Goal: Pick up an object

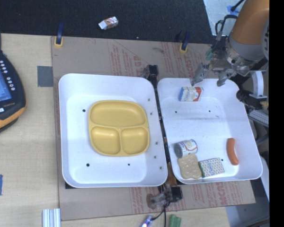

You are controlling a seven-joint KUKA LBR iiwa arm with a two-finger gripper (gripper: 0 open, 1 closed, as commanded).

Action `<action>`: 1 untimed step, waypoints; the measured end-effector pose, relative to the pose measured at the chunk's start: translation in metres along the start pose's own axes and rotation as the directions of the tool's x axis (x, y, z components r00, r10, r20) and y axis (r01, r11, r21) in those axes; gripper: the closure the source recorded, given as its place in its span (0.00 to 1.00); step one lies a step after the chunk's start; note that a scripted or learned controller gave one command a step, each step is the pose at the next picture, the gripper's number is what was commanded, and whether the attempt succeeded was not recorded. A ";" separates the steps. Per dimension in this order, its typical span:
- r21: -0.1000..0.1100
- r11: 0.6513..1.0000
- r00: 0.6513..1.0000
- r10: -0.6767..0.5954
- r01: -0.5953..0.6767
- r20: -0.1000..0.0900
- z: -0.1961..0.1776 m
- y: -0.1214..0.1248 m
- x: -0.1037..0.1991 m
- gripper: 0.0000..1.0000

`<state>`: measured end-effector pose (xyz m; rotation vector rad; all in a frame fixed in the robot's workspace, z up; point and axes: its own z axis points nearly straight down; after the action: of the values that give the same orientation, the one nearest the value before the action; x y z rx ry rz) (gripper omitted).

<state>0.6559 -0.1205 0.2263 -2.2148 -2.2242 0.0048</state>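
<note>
- Two white bins sit side by side; we take the right bin [213, 122] as our landmark, with the left bin [71, 126] holding a yellow divided tray [118, 126].
- We see a small carton [190, 94] lying at the right bin's far end, its long axis running left to right.
- We place the gripper [209, 77] over the right bin's far rim, fingers spread and holding nothing, just beyond and right of the carton.
- We judge the coming move a short drop toward the near-left.

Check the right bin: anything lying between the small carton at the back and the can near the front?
No. In the camera view, the stretch of the right bin between the carton and the can is bare white floor.
</note>
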 end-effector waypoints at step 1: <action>0.000 1.000 1.000 -0.003 0.003 0.000 -0.011 0.000 -0.001 1.00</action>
<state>0.6563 -0.1211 0.2374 -2.2120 -2.2274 0.0048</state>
